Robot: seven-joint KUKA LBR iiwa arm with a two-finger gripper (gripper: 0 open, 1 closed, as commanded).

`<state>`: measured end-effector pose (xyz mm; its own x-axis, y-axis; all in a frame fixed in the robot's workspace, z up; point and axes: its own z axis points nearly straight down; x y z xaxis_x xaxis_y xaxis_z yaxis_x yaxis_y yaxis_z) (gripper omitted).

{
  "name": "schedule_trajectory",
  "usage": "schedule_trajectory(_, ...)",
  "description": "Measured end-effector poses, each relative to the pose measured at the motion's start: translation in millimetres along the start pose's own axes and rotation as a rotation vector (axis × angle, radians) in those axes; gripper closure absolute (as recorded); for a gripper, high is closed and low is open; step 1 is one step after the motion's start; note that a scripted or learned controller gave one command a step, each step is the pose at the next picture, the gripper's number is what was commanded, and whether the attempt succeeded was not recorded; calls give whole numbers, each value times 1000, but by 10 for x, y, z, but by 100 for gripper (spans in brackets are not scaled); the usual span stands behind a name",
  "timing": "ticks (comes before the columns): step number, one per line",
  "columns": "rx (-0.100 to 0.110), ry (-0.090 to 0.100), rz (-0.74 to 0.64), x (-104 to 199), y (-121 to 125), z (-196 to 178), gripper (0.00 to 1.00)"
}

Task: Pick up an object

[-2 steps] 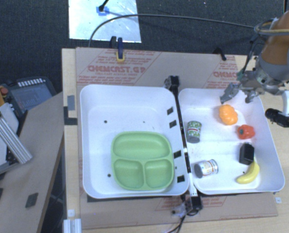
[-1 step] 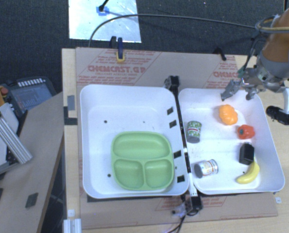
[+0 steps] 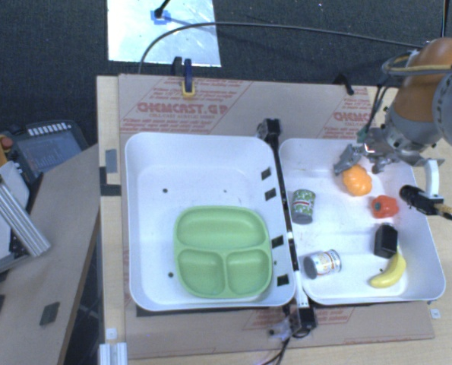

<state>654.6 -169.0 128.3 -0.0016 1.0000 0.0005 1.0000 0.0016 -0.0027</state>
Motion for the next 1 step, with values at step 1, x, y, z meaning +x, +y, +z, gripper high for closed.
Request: schedule_trajectory(1, -2, -1, -3, 6, 0, 457, 0)
